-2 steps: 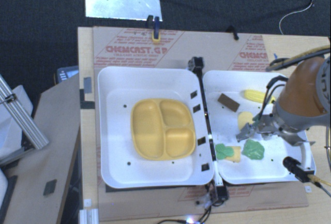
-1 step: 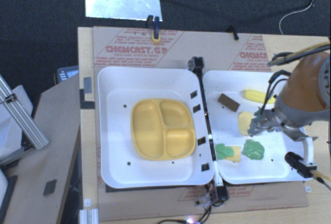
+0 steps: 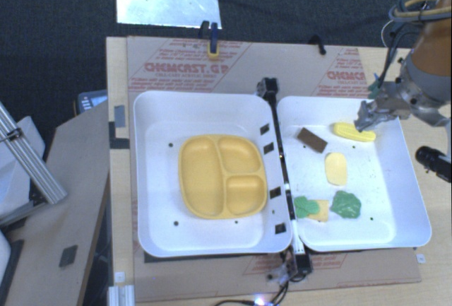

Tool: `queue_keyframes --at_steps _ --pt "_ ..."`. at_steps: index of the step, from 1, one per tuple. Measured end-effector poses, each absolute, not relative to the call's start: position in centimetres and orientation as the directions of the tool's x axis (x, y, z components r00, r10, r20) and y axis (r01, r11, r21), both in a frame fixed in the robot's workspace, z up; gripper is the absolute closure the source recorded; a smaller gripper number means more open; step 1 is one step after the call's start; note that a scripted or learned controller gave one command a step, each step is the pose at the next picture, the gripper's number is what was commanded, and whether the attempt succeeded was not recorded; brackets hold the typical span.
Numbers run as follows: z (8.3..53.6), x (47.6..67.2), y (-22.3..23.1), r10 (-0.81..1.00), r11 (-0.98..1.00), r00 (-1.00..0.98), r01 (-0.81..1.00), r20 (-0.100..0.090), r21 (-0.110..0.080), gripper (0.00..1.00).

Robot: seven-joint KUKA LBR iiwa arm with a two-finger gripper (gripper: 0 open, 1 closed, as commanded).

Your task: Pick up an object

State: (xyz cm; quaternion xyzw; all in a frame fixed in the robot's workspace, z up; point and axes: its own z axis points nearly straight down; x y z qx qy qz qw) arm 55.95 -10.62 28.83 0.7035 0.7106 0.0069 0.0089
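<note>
White right bin (image 3: 402,177), gripper (image 3: 369,119) over yellow banana-shaped toy (image 3: 351,131)

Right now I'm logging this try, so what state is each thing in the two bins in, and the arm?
Yellow tray: flat in the left bin, compartments empty.
Banana: lying in the right bin, under the gripper.
Brown block: lying flat, untouched.
Pale yellow piece: lying flat, apart from the others.
Two green pieces: lying near the front wall.
Gripper: low over the banana; grip unclear.
</note>
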Motion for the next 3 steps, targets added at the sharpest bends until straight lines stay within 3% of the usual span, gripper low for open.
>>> queue_keyframes --at_steps 1,2,3 --pt "45.5 56.8 -11.2 1.0 0.006 -0.006 1.0 -0.005 0.022 1.0" --pt "50.8 61.6 -18.7 1.0 -0.002 0.002 1.0 -0.007 0.012 1.0" --pt "53.7 67.0 -20.7 1.0 0.004 -0.004 1.0 -0.005 0.009 1.0"
